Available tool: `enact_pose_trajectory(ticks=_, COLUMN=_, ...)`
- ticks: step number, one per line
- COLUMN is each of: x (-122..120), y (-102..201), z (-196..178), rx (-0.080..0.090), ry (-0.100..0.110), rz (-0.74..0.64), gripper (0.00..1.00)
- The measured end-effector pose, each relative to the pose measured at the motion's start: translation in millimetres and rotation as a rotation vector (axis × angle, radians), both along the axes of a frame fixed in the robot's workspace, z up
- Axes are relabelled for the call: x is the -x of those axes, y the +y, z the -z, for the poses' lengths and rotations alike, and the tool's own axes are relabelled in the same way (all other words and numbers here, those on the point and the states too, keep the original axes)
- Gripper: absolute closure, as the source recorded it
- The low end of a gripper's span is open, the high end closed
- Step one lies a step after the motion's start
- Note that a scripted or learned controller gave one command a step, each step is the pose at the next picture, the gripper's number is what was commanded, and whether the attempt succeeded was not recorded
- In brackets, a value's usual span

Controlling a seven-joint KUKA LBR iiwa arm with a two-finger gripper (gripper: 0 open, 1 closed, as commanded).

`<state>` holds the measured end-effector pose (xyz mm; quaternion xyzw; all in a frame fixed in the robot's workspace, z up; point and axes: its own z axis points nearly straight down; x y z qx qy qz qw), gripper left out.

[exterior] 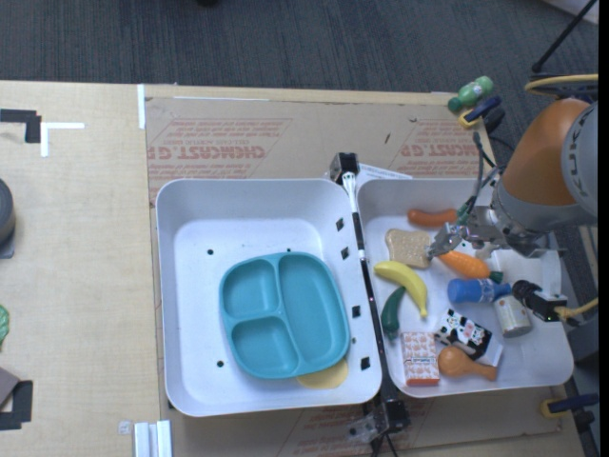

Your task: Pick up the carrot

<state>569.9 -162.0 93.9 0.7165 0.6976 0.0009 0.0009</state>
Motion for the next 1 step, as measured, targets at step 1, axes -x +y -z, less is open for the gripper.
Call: enact_pose_trajectory(ticks=1, x=-1.8, y=-0.6, z=-8.6, rx=0.000, ry=-0.002, rz=0.004, gripper=1.00)
